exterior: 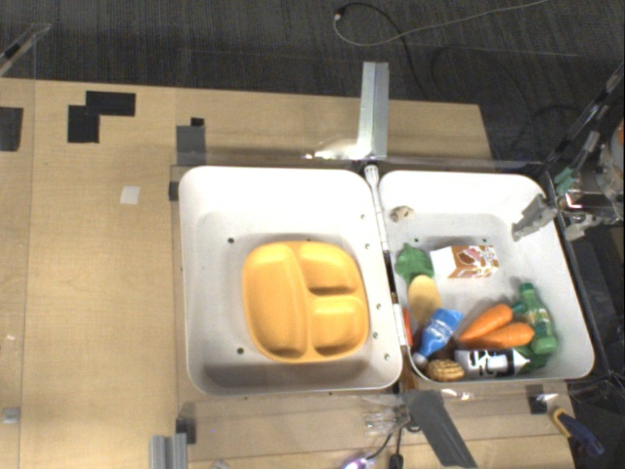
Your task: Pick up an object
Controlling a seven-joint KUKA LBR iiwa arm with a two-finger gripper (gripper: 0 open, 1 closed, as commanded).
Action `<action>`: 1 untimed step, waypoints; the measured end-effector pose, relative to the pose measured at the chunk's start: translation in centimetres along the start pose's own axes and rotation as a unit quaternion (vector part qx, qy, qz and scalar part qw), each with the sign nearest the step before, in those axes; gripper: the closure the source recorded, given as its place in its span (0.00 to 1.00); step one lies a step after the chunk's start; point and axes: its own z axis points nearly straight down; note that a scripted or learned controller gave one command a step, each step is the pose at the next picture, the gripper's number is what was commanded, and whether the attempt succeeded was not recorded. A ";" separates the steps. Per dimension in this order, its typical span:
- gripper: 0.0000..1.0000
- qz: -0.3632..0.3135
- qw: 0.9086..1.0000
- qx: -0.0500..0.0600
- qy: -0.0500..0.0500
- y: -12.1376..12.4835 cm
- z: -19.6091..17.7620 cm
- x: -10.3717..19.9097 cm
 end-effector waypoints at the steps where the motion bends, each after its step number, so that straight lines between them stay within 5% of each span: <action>1: 0.00 -0.007 1.000 -0.002 -0.001 0.1 -12.8 -2.8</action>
